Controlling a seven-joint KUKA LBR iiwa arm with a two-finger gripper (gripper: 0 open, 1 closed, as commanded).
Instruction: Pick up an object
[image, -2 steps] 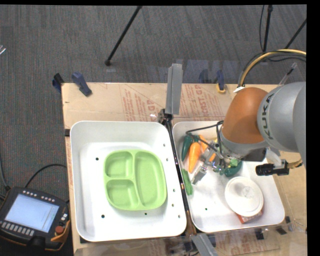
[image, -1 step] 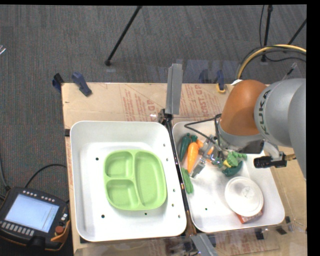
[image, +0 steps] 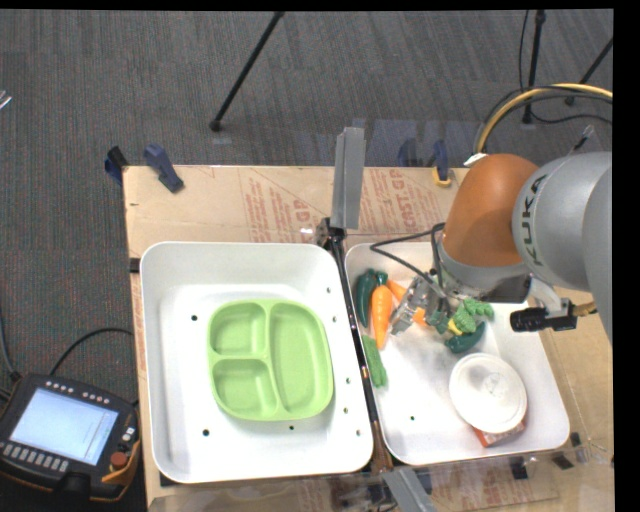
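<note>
Reaching in from the right, the arm (image: 520, 225) hangs over the right bin (image: 430, 440), and its gripper (image: 412, 308) sits low among a cluster of toy food near that bin's upper left; whether it is released or clenched I cannot tell, and nothing can be seen held in it. The left bin (image: 170, 300) holds a green divided plate (image: 270, 360) — broad, flat and lying close to the floor, so probably awkward to lift. In the right bin a round white lid or bowl (image: 487, 392) rests on something orange at the lower right, well apart from the gripper; it looks smooth, wide and likely to slip. The likelier target is the orange carrot (image: 381, 308), just beside the gripper: it appears to be light, rigid plastic, and its narrow body suggests a grip across the middle. A dark green piece (image: 364, 290) lies against the carrot's left and a long green pod (image: 375, 362) just below it, so a stray grab is possible. A green leafy toy (image: 465, 320) crowds the gripper's right — and the bin wall is near.
</note>
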